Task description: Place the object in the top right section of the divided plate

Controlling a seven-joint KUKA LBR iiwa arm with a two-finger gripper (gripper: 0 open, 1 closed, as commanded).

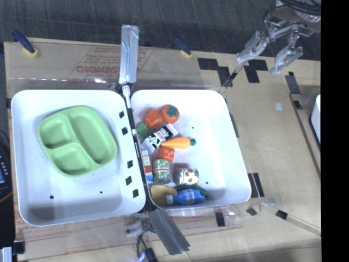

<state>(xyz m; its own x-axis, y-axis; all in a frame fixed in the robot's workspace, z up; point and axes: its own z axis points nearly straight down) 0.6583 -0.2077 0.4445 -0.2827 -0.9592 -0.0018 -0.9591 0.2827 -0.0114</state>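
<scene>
A green divided plate point(78, 140) lies in the left bin point(32, 201), with nothing in its three sections. The right bin point(218, 141) holds a pile of toy food: a red tomato point(169, 113), an orange carrot point(178, 143), a black-and-white carton point(157, 137), a green-labelled can point(161, 170), a small patterned jar point(187, 176) and a blue bottle point(185, 197). My gripper point(271, 53) hangs open above the bench past the right bin's far right corner, with nothing between its fingers.
A strip of grey tape point(129, 51) runs up from the seam between the bins. Blue clamps point(25, 43) sit at the bench's far edge. Bare bench lies to the right of the right bin.
</scene>
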